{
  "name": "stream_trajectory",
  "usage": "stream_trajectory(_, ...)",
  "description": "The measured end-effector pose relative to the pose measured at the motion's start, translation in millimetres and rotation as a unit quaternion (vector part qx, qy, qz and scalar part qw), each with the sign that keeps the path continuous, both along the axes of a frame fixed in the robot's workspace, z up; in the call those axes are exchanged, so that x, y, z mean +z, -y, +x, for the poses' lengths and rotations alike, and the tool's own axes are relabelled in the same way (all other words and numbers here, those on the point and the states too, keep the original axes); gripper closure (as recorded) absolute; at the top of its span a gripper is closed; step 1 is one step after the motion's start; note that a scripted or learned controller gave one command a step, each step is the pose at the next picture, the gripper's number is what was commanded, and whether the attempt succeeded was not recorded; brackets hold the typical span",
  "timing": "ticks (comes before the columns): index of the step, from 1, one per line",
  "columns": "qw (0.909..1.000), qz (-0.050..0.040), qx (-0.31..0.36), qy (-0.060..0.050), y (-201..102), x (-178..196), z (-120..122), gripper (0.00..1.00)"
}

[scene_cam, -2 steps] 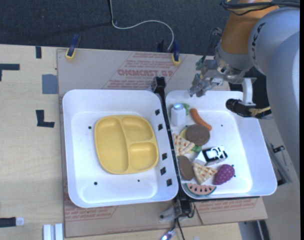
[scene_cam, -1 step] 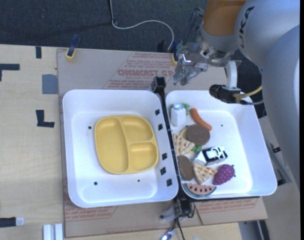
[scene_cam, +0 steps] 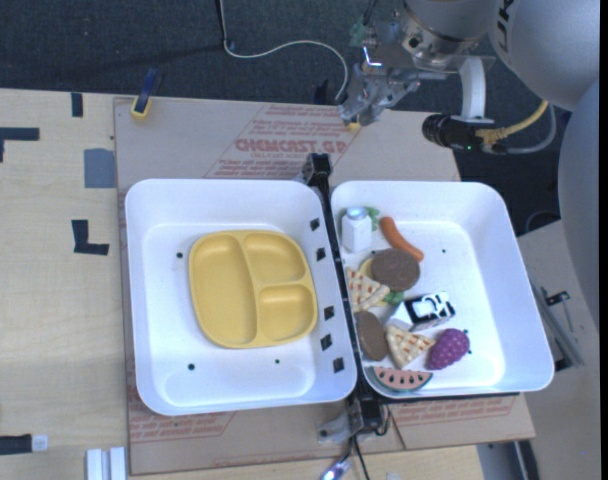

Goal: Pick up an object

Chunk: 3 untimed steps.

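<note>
Many small toys lie in a heap in the right bin (scene_cam: 484,213). Any one of them will do for the task. The gripper (scene_cam: 367,100) hangs high up past the far end of both bins, well away from the toys, with nothing in it that I can see. I cannot tell if it is open or closed, because it is too small and dark from here.

The left bin (scene_cam: 149,268) has a yellow tray (scene_cam: 252,288) in it. I think the tray is too wide and flat to grab, so I would leave it.

The toys look like play food, so I guess they are light and hard and a bit slippery. The flat ones, like the brown disc (scene_cam: 395,268) and the watermelon slice (scene_cam: 399,378), lie low, and I think they would be hard to get under.

I would go for one that stands up more:
- The grapes (scene_cam: 447,348) are near the close end of the bin, at the edge of the heap. They look bumpy, so they may not slip. I would pinch them across the middle.
- The white bottle (scene_cam: 356,230) is at the far end, next to the carrot (scene_cam: 399,238). It sits right by the bin wall, so there is little room.

The grapes look like the best pick to me.
</note>
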State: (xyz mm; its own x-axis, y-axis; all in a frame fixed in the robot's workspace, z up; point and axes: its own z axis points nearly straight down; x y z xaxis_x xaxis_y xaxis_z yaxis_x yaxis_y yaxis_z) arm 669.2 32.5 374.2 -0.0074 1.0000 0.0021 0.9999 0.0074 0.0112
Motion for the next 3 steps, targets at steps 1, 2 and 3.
stream_trajectory(1,0.9999,-0.002,-0.004,-0.014,16,-174,-17,1.0)
stream_trajectory(2,1.0,-0.0013,-0.003,-0.006,15,-163,-14,0.0)
stream_trajectory(3,0.9999,-0.0032,-0.007,-0.007,102,-192,-7,0.0)
